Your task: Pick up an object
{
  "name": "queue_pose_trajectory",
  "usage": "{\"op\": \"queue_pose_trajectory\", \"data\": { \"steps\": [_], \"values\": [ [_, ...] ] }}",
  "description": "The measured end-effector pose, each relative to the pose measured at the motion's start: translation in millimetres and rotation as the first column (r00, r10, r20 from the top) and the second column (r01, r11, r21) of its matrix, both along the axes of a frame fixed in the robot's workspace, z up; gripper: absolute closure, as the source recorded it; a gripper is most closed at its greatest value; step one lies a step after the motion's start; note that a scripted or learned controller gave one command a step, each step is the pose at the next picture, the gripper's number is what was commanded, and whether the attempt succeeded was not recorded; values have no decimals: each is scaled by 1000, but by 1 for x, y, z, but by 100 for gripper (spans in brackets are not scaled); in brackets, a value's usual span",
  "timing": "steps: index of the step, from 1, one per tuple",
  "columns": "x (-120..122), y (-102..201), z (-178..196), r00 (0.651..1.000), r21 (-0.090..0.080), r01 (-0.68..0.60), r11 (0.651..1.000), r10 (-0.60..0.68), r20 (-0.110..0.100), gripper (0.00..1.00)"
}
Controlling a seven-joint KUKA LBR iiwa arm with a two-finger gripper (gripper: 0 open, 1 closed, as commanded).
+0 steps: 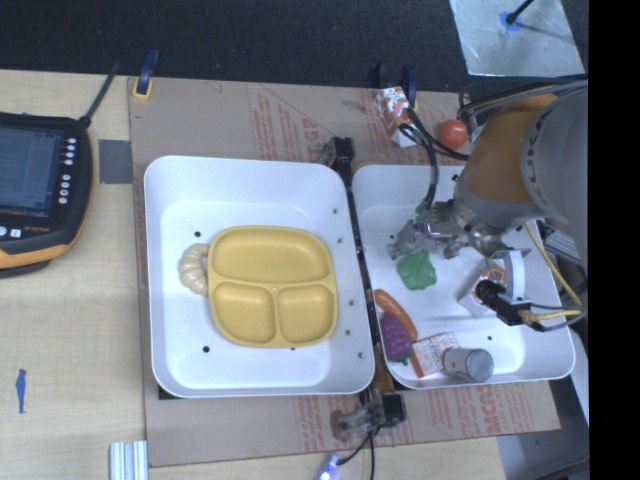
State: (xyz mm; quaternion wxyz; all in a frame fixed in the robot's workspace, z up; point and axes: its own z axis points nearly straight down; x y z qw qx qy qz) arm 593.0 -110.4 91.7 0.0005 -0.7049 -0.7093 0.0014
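The gripper (428, 236) hangs low in the right bin (372, 196); whether its jaws are open or closed cannot be told. Just at its 6 o'clock lies a green object (416, 270), apparently touching the fingers. Further out at 7 o'clock sit an orange carrot-like piece (392, 310) and a purple item (397, 339), with a grey can (468, 364) at 5 o'clock. In the left bin (165, 268), a yellow divided tray (271, 284) rests, a beige item (193, 268) touching its 9 o'clock edge.

We see red letters on the brown board (262, 128) under the bins, and they are too small and blurry for us to read.
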Motion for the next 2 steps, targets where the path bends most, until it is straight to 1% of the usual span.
{"op": "queue_pose_trajectory", "data": {
  "steps": [1,2],
  "values": [
    [-18,-13,0,1000,1,1,1000,-1,-3,0],
    [-9,-16,0,1000,0,0,1000,0,0,0]
  ]
}}
